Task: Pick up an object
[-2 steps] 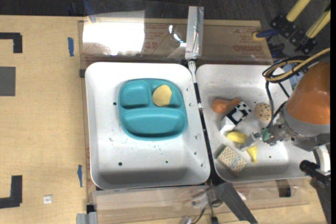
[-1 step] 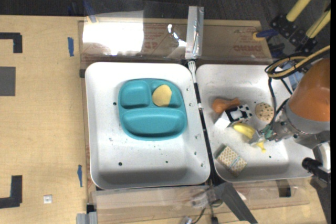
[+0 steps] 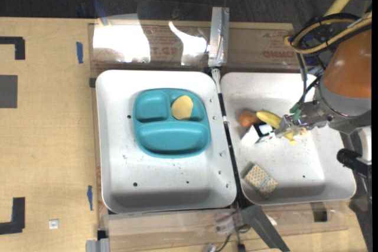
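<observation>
Behind the bins [image 3: 165,198], unreadable (mirrored) lettering [image 3: 277,47]

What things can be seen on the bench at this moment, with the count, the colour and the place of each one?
bins: two, white, side by side on the bench
divided plate: one, teal, in the left bin
round food piece: one, yellow, in the plate's upper right compartment
banana: one, yellow, in the right bin, near the gripper
small round object: one, orange-brown, in the right bin, beside the banana on its left
patterned block: one, beige with speckles, at the right bin's lower left
black and white object: one, just below the banana
arm: one, grey with orange band, entering from the right
gripper: one, low over the right bin beside the banana
</observation>
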Controlling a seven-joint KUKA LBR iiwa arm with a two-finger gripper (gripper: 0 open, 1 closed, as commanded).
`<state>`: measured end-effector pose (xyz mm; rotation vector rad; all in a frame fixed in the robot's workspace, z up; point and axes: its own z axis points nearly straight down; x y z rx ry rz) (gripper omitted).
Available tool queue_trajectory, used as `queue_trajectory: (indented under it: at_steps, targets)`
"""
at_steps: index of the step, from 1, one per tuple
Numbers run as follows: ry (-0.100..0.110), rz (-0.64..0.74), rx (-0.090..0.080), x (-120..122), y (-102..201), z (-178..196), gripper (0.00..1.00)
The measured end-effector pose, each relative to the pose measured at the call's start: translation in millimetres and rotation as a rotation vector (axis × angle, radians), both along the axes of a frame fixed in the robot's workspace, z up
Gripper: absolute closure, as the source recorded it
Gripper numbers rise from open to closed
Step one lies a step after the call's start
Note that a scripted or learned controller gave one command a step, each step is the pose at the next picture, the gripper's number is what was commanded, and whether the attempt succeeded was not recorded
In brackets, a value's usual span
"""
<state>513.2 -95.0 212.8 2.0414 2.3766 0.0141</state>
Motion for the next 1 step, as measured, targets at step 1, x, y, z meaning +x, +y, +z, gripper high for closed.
queue_trajectory:
  at_steps: [1]
  targets:
    - [0.018, -0.168, 0.001, -27.1, 19.8, -29.6, 1.00]
